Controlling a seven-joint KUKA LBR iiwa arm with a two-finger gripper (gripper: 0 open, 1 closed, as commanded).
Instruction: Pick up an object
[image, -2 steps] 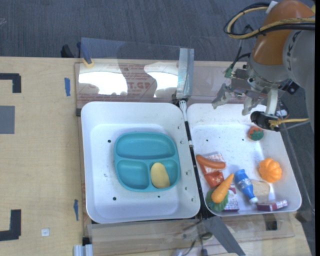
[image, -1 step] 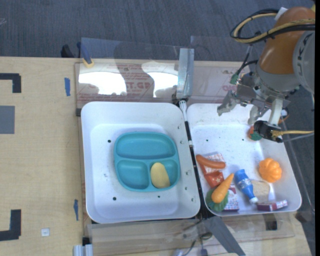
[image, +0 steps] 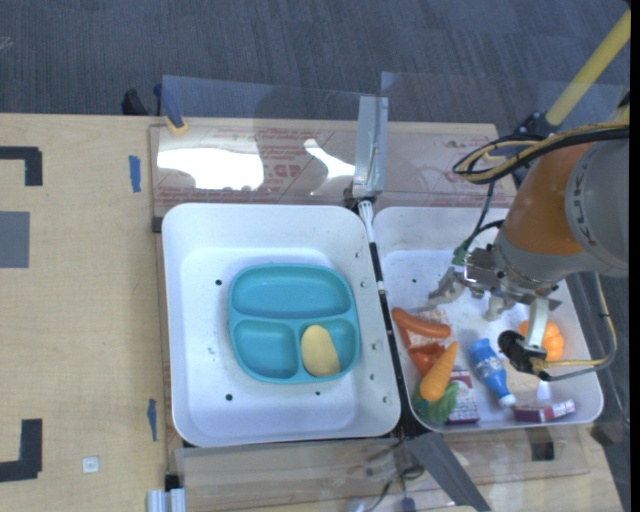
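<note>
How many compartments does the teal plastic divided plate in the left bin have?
3: one wide compartment along the plate's far side, a small one near left, and one near right holding a yellow oval object.

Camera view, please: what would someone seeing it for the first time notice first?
Probably the teal divided plate in the middle of the left bin, with a yellow potato-like object lying in its lower right compartment. Next, the grey and orange arm reaching over the right bin, above a jumble that includes a carrot and a blue tube.
</note>
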